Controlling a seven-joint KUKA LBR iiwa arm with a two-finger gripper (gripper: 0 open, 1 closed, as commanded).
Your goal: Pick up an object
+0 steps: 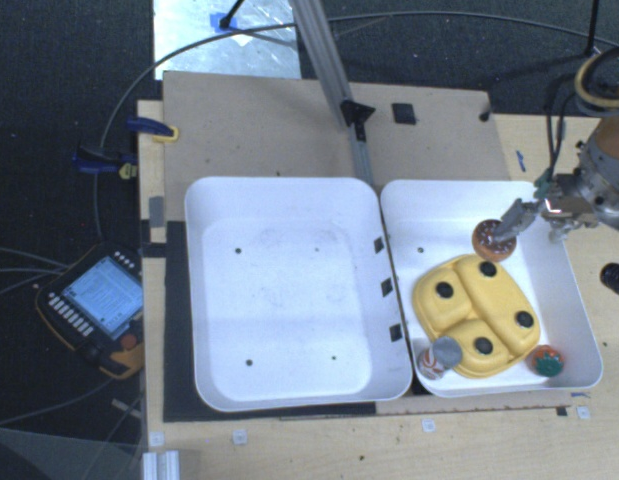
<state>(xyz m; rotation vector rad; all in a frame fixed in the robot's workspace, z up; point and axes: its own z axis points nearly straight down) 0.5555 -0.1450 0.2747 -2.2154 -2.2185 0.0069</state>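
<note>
Gripper low in the right bin, tip at a small brown ring-shaped object just beside the yellow foam block. Open or closed: cannot tell. Best to centre over the ring, close firmly, lift straight up, away from the block and the bin wall.

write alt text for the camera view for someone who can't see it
The gripper reaches in from the right over the right bin, its tip at a small brown round object beside a large yellow block. The left bin sits alongside.
</note>
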